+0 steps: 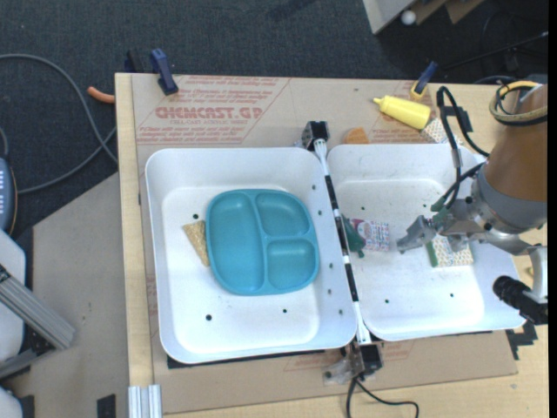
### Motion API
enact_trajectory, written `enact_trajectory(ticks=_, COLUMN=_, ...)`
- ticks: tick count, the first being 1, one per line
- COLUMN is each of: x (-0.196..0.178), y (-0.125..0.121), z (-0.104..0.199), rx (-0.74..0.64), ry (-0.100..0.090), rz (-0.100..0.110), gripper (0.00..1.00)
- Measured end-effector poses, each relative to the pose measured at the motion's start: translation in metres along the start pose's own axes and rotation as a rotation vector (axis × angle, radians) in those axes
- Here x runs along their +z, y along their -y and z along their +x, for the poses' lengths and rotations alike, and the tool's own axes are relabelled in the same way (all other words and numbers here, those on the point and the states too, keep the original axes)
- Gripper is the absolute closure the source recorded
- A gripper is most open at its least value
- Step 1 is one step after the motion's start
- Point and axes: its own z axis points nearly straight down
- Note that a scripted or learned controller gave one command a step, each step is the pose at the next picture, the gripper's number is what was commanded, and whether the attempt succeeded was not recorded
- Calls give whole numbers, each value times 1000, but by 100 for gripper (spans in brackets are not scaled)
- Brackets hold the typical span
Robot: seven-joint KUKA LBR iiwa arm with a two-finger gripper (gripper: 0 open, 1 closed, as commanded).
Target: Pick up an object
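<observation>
My gripper (420,246) hangs low over the right bin (392,168), toward its right side, with the fingers apart and only white bin floor showing between them. A small tan patterned square (454,252) lies just right of the gripper, partly under the wrist. A small green, red and pink packet (366,234) lies to its left by the divider. In the left bin (174,181), a teal divided plate (262,240) rests on top of a tan cracker-like piece (197,234).
A yellow object (403,110) and a small orange bit (354,135) sit on the bench behind the right bin. Blue clamps (163,70) hold the board at its back edge. The arm's black cable (452,124) loops over the right bin's back right corner.
</observation>
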Motion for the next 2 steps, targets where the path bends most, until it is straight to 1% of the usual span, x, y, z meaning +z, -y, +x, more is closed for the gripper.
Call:
enact_trajectory(ticks=1, x=36, y=-40, z=-56, rx=1, ry=2, rz=-2, gripper=0)
enact_trajectory(ticks=2, x=50, y=-35, z=-85, rx=1, ry=0, rz=0, gripper=0)
